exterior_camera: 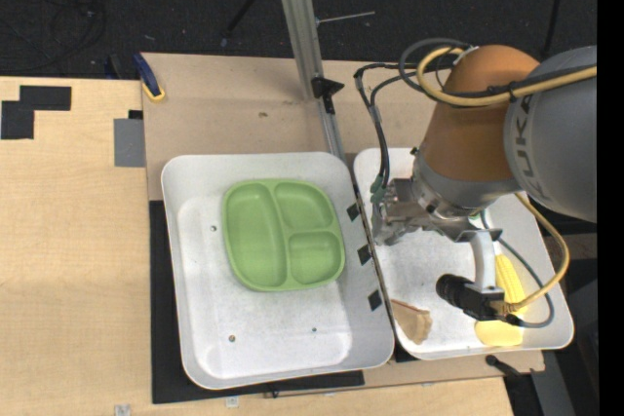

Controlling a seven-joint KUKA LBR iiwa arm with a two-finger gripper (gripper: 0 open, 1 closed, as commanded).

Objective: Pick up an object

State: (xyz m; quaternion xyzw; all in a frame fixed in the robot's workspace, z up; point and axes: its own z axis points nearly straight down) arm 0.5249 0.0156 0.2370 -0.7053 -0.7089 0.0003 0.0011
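Observation:
My gripper (390, 224) hangs low over the left part of the right bin (546, 239), close to the wall it shares with the left bin. The orange-banded wrist covers much of it from above. A tan, wedge-shaped piece (412, 320) lies in the right bin's front left corner, well in front of the gripper and apart from it. A yellow object (498, 333) rests near that bin's front right edge. I see nothing between the gripper and the bin floor.
The left bin (195, 326) holds a green divided plate (284, 235) in its middle. An aluminium post (304, 34) rises behind the bins. The wooden bench (68, 239) stretches to the left.

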